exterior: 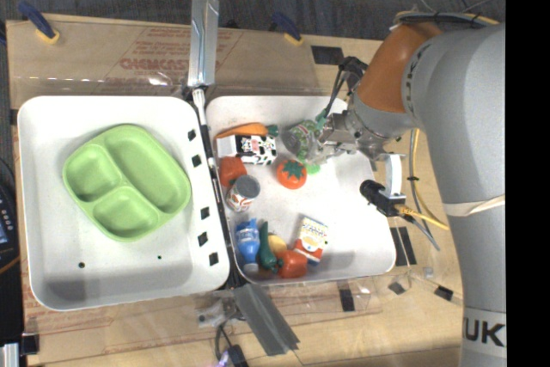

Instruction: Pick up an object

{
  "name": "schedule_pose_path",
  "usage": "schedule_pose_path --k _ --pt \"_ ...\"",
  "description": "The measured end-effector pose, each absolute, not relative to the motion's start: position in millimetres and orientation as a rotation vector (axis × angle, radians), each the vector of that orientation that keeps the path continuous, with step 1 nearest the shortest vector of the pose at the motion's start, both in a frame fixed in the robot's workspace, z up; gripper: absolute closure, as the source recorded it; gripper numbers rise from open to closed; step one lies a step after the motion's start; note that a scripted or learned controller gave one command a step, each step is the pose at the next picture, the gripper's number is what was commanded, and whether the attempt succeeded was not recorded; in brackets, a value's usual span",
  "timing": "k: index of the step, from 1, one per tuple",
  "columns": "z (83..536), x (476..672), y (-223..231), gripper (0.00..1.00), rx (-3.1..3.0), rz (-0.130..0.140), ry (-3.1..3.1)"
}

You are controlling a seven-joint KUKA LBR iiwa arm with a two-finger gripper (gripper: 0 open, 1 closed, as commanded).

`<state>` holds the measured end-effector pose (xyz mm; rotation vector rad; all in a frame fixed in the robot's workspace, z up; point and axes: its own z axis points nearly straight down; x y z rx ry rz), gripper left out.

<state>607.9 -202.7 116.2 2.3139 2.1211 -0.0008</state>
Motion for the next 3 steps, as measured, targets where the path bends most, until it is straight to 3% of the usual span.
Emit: schedule_pose_path --k 1,2,3 --pt "211.6 584.2 -160.8 1.0 2.248 0.003 2.193" --pt "209.1 582.9 -161.1 0.0 2.251 -0.002 2.194" --pt "124.0 617.8 -186.8 0.0 2.335 -0.008 2.109"
